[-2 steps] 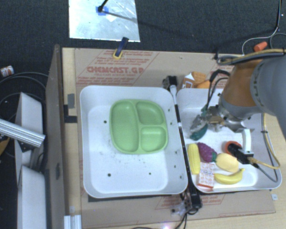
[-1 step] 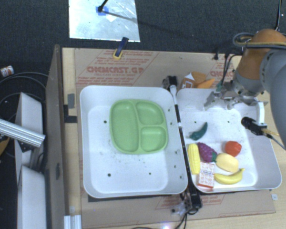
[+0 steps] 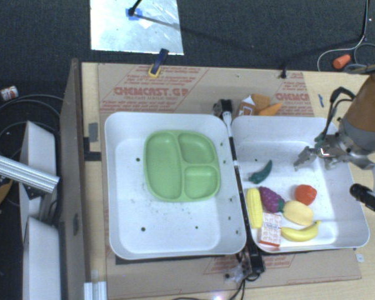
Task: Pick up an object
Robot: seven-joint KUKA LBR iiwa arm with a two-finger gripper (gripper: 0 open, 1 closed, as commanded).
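The right bin (image 3: 281, 136) holds several toy foods in its near half. A dark green pepper (image 3: 260, 171) lies near the middle. Close to the front are a purple grape bunch (image 3: 272, 199), a yellow corn cob (image 3: 254, 207), a red tomato (image 3: 305, 194), a pale yellow lemon (image 3: 298, 212), a banana (image 3: 300, 232) and a red-and-white packet (image 3: 270, 229). My gripper (image 3: 312, 154) hangs over the right bin's far right part, above and behind the tomato, touching none of the foods.
The left bin (image 3: 125, 186) holds a green divided plate (image 3: 180, 165). An orange toy (image 3: 262, 107) lies on the cardboard behind the bins. A black clamp (image 3: 225, 108) sits on the ridge between the bins. The arm's body (image 3: 369, 114) overhangs the right bin's right edge.
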